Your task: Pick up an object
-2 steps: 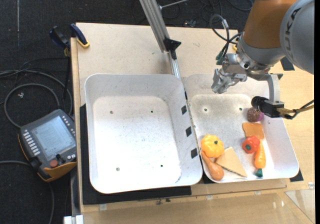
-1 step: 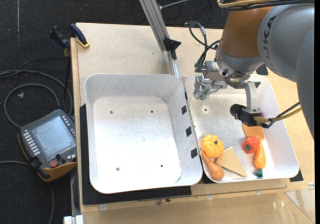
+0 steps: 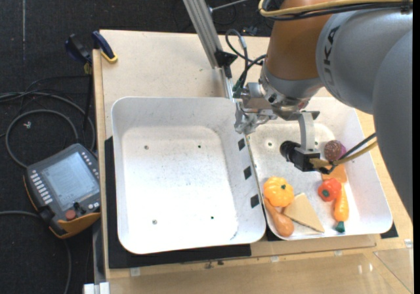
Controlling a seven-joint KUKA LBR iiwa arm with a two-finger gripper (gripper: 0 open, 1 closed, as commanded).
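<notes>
Fingers (image 3: 247, 122): low over the upper left corner of the right bin (image 3: 367, 155), just beside the wall it shares with the left bin (image 3: 125, 122). I cannot tell whether they are open or closed, and I see nothing between them.
Pumpkin (image 3: 279, 191): the nearest toy, lower in the view and apart from my fingers. It is round, so I judge it would slip if pinched off-centre.
Wedge (image 3: 306, 212): pale and lying flat, touching the pumpkin. Its low faces look hard to grip.
Orange root (image 3: 282, 222): lies against the bin's lower rim, under the pumpkin.
Pepper (image 3: 330, 189) and carrot (image 3: 340, 207): touching each other near the right wall.
Purple ball (image 3: 335, 150): above the pepper, well apart from my fingers.
Why here: every toy lies in the right bin, so that is where I work.
Worktop (image 3: 151, 69): carries both bins side by side.
Stage: I judge no grasp is made yet. I am at the bare corner, and the toys cluster along the lower edge.
</notes>
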